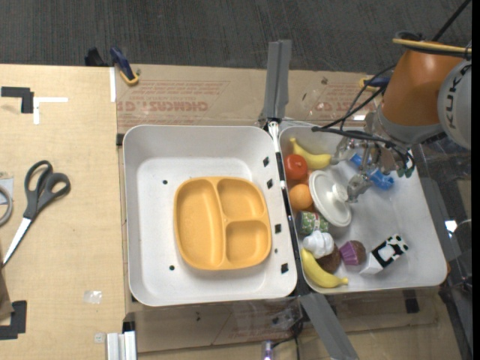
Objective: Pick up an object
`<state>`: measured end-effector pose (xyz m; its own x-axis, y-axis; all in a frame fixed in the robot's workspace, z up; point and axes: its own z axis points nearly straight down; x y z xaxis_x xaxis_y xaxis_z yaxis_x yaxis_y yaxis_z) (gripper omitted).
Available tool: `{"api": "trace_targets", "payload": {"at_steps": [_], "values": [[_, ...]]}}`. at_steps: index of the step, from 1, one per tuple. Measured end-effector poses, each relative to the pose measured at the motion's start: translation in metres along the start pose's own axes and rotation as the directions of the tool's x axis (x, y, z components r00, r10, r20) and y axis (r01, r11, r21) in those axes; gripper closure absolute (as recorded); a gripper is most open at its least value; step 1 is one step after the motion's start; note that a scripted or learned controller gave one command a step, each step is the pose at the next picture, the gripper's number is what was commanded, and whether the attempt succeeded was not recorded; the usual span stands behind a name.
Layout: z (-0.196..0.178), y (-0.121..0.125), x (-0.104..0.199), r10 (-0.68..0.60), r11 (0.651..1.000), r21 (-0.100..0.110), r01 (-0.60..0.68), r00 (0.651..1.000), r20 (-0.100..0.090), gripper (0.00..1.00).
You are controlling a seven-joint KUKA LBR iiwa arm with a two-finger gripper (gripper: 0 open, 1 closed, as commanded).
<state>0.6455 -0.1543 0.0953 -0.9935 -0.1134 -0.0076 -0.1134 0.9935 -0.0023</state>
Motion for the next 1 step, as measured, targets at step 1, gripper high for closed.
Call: {"api": "trace_targets", "payload": {"at_steps": [1], "values": [[-0.0002, -0.0564, 0.0181, -0.065, 0.998, 0.001, 0.065, 0.998, 0.001, 0.00]]}}
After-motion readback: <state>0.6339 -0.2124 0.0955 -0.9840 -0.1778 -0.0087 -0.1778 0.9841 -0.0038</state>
